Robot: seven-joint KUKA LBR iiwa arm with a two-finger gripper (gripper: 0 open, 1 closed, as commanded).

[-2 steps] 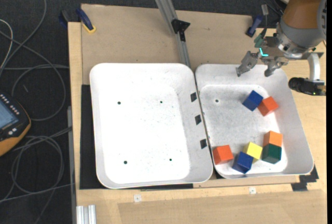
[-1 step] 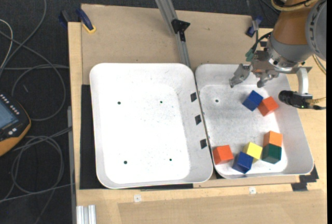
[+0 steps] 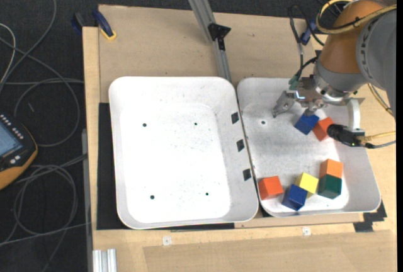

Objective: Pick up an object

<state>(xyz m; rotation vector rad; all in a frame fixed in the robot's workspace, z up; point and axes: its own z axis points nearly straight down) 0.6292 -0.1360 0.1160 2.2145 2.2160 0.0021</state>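
On the wooden bench (image 3: 157,44), two white bins (image 3: 170,145) over dark carpet (image 3: 38,25).

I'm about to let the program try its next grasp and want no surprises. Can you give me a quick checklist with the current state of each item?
1. Objects in reach: ok. Blocks lie in the right bin, a blue block and a red block nearest the gripper.
2. Gripper over a target: not ok. It sits beside the blue block, up and to the left in the view.
3. Anything held: cannot tell.
4. Target isolated: not ok. The blue and red blocks touch or nearly touch.
5. Other blocks clear of the path: ok. The rest cluster at the bin's near edge.
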